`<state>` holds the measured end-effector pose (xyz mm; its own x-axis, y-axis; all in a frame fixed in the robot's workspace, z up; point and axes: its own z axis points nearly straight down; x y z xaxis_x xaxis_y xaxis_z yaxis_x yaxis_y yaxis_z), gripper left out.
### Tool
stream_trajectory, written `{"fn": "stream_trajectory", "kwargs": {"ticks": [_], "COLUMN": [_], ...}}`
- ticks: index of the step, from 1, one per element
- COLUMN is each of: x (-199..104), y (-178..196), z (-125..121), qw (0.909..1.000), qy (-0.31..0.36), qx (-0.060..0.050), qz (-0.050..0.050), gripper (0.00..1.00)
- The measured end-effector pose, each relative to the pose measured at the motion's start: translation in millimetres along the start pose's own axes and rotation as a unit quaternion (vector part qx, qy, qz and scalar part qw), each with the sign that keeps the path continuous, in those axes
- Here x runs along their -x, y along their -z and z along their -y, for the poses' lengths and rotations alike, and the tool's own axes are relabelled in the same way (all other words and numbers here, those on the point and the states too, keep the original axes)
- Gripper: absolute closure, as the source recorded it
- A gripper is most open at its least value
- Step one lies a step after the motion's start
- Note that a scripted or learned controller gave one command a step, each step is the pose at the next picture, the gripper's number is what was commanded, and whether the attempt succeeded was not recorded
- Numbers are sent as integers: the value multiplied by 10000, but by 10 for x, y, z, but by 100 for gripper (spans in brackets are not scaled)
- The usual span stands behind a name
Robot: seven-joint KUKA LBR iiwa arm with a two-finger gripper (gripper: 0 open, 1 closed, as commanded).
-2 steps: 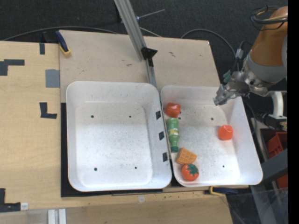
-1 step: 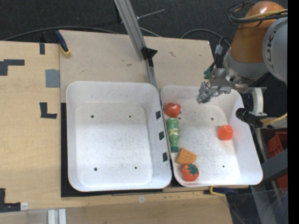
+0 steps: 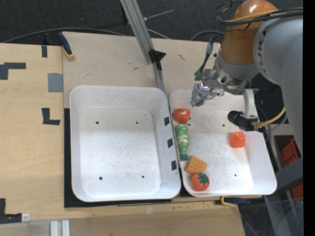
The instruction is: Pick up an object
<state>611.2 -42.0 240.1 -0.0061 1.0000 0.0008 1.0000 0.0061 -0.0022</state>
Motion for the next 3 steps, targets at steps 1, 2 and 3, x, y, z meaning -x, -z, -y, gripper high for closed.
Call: {"fn": "stream_trajectory", "kwargs": {"ticks": [1,2,3], "x": [-459,-946,-1376], "y": [-94,-61,-27], "z": [-66,-124,-310], "qw": [10000,10000,10000], "qy": [-2,3,-1], "qx": [-2,7,11], "qz": [2,-3,-4], "gripper": [100,100,100]}}
